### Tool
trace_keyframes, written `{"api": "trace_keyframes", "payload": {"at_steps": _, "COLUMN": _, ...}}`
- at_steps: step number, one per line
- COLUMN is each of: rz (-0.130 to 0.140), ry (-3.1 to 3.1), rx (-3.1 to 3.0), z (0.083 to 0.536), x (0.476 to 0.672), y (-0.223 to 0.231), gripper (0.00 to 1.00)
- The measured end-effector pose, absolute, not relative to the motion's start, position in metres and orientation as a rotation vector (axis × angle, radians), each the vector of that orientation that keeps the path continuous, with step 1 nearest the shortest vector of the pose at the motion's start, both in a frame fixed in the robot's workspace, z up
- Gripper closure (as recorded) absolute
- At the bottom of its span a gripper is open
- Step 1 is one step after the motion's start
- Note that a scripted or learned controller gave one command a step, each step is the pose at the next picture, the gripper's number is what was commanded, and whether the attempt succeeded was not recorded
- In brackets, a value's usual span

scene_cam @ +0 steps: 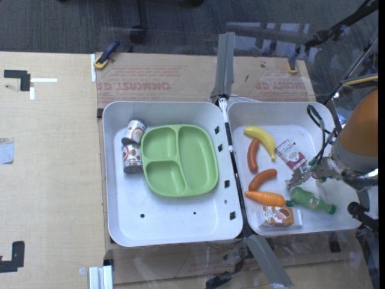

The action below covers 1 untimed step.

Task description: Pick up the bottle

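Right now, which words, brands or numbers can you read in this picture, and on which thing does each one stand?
"CHEMCAST GP": red print on the cardboard sheet behind the bins, seen upside down and mirrored, repeated on its right part.
Two cans: labels too blurred to read.
Snack packet: print unreadable.
Small carton: print unreadable.
Green bottle: no readable label.

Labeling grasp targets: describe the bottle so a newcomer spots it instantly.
Look in the right bin, near its front right corner. The bottle lies on its side just right of the carrot; it is the only green thing in that bin.
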<state>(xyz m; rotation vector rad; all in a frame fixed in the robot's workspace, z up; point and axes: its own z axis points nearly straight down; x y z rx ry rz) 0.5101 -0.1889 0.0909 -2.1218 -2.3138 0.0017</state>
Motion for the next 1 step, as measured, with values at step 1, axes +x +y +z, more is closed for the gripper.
{"api": "trace_keyframes", "payload": {"at_steps": 1, "rz": 0.000, "ry": -2.049, "rx": -2.377, "z": 0.0913, "x": 0.4773, "y": -0.1904, "gripper": 0.00}}
